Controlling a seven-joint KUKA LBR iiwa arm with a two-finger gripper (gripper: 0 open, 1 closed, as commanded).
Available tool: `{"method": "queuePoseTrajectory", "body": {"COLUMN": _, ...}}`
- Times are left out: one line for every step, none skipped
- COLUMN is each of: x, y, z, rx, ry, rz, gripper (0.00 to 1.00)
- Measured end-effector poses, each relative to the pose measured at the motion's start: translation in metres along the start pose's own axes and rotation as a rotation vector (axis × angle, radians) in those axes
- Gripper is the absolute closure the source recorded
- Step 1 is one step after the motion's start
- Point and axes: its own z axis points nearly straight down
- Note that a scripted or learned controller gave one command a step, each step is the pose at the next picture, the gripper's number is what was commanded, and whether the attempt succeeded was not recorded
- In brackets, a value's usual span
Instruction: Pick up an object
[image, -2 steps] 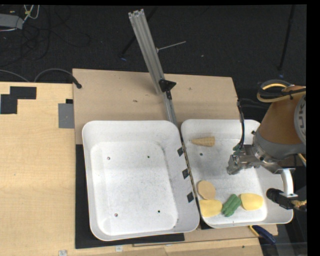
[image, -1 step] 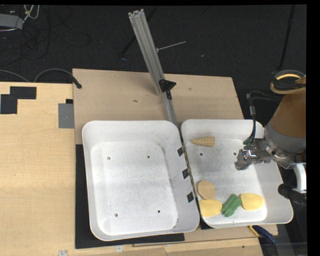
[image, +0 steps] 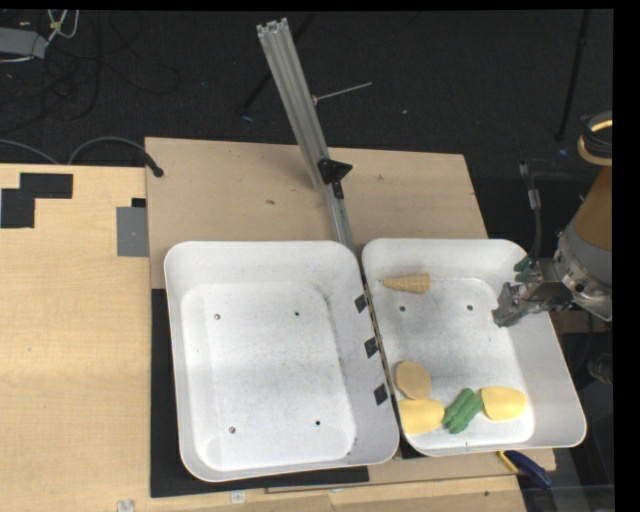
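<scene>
Nearby, the green toy (image: 461, 410) lies between two yellow pieces (image: 421, 416).

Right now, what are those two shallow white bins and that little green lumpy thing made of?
Two shallow white bins: probably moulded plastic, matte, with rounded corners and a dusty grey scuffed floor. Little green lumpy thing: likely soft rubber or plastic toy food, uniformly coloured; too small to be sure.

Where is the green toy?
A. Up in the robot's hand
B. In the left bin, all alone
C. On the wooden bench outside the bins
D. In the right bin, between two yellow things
D. The green toy lies near the front edge of the right bin, with one yellow piece on its left and another yellow piece on its right.
</scene>
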Motion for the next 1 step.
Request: {"method": "queuePoseTrajectory", "body": {"x": -0.001, "y": 0.0002, "z": -0.0126, "rx": 0.004, "ry": 0.001, "rz": -0.002, "gripper": 1.0}}
